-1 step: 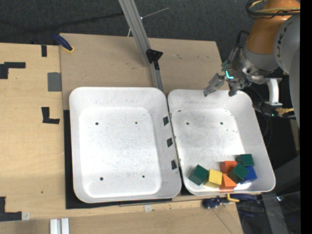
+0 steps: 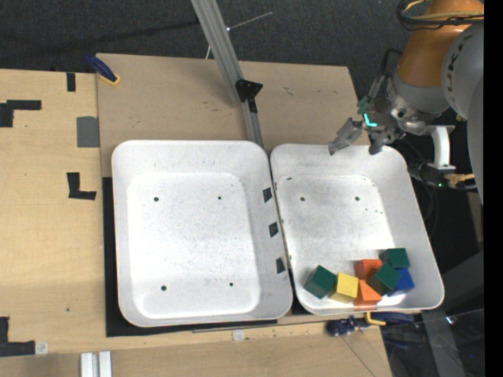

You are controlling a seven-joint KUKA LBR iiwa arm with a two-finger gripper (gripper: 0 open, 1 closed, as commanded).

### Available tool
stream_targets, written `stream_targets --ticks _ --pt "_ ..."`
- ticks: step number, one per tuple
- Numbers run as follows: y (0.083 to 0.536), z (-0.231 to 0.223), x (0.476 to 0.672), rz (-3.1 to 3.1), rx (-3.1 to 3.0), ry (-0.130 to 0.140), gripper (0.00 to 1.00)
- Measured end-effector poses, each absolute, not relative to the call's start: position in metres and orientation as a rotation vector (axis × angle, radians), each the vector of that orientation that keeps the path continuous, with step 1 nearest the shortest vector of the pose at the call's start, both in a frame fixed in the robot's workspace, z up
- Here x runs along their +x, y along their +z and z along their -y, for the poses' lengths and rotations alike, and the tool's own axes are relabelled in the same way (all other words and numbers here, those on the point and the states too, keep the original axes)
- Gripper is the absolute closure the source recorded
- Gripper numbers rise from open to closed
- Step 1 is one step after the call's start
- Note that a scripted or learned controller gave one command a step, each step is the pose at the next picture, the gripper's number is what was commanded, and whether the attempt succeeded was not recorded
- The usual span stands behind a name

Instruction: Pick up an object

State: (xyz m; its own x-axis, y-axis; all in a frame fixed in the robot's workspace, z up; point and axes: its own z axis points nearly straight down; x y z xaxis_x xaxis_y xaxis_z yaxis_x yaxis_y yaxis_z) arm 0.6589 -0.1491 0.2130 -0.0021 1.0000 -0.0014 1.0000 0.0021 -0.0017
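Currently approach step: fingers point(image 2: 357, 140), spread and empty, hover at right bin's point(image 2: 416, 210) upper edge; next move must reach blocks point(image 2: 363, 280), lower right.

Even overhead light is falling across the bench; the two shallow white plastic bins point(image 2: 196, 155) are glaring slightly, shadows are staying faint, and everything is looking mildly soft.

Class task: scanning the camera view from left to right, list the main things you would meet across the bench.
Blue-and-yellow clamp → left shallow white bin → slanted grey metal pole → right shallow white bin → two-finger gripper → orange-banded grey arm.
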Motion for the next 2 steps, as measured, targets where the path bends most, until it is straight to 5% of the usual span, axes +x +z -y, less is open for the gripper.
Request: stream_targets --ticks 2 --pt "0.118 0.154 0.652 2.22 -2.218 0.008 0.0"
